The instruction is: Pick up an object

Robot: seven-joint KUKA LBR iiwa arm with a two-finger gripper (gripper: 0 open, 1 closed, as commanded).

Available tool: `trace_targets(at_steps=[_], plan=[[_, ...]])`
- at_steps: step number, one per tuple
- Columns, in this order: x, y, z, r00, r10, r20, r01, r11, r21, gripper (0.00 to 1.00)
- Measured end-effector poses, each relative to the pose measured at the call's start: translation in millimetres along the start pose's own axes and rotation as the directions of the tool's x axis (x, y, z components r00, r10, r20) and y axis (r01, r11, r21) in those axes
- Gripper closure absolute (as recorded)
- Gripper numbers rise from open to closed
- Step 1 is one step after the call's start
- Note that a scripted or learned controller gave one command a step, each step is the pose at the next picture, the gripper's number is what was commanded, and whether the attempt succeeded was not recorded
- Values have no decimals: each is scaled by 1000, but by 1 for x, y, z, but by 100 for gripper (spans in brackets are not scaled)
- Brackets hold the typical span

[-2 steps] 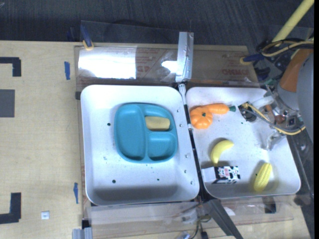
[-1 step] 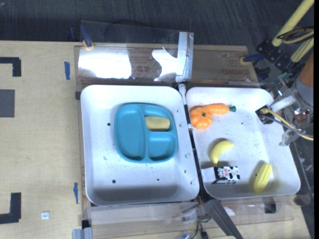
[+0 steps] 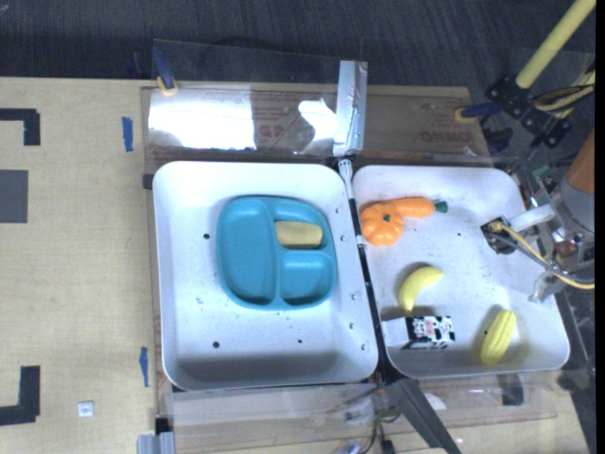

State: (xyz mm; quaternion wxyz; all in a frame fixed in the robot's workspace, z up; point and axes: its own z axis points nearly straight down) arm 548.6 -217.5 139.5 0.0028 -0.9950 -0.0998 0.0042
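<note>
Objects sit in the right bin [image 3: 492, 180]: pumpkin [image 3: 381, 224] touching carrot [image 3: 413, 207] near the back, banana [image 3: 418, 284] mid-bin, black-and-white carton [image 3: 431, 330] just in front of it, yellow fruit [image 3: 497, 336] front right. Left bin [image 3: 180, 253] holds a blue divided plate [image 3: 250, 253] with a yellow piece [image 3: 299, 235] in its back compartment. Gripper [image 3: 529, 253] is low at the right bin's right wall, nothing visibly gripped; parted or closed, cannot tell.
</note>
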Motion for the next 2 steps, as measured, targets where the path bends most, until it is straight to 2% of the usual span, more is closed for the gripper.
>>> trace_targets(at_steps=[1, 2], plan=[[-36, -12, 47, 999, -18, -31, 18, 1000, 1, 0], [-40, -12, 40, 1000, -15, -19, 15, 1000, 5, 100]])
